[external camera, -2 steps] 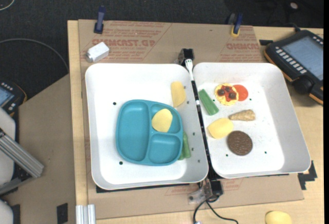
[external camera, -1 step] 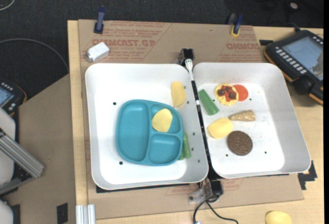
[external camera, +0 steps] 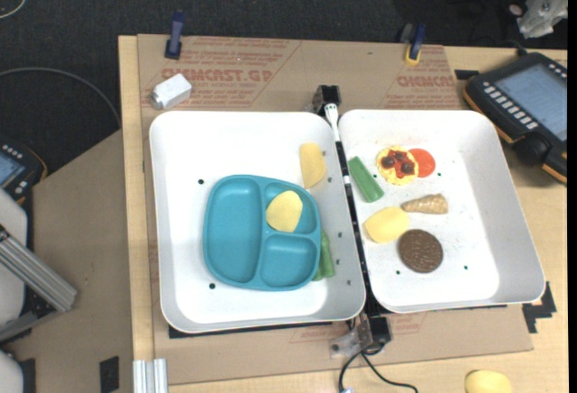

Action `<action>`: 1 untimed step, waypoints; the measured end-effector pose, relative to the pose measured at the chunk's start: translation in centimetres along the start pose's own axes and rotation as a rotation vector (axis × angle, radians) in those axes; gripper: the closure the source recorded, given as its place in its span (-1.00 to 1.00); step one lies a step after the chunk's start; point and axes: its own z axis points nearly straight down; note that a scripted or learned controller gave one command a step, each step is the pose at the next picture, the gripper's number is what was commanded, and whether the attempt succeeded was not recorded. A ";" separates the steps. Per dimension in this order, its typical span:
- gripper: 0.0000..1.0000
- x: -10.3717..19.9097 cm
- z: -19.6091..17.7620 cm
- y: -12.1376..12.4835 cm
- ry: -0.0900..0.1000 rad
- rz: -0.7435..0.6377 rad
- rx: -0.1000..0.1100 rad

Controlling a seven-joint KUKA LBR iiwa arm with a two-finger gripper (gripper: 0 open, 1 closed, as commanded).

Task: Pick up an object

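Dark carpet surrounds the table (external camera: 81, 202), which carries two white bins side by side on a cardboard sheet. From where I stand, nothing lets me tell how the jaws are set or whether they hold anything.

Left bin (external camera: 176, 202): a blue tray (external camera: 236, 238) with a yellow piece (external camera: 285, 211) lying in its upper right compartment. Another pale yellow piece (external camera: 312, 164) lies just beyond the tray, near the divider, and a green strip (external camera: 325, 258) lies tucked against the tray's right edge.

Right bin (external camera: 487, 202): a green pod (external camera: 365, 178), a small pizza (external camera: 406, 163), a tan cone-like piece (external camera: 425, 204), a yellow lump (external camera: 386, 224) and a brown cookie (external camera: 421, 251) touching or nearly touching it.

Any of these would do. I'd go for the pizza or the tan piece, since each lies apart from its neighbours with room for fingers on both sides. Come straight down, straddle the narrow width, close only once low enough. The flat cookie looks hard to get under, and the green strip by the tray is awkwardly wedged.
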 end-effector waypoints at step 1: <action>1.00 0.8 10.7 -0.3 0.004 0.011 0.027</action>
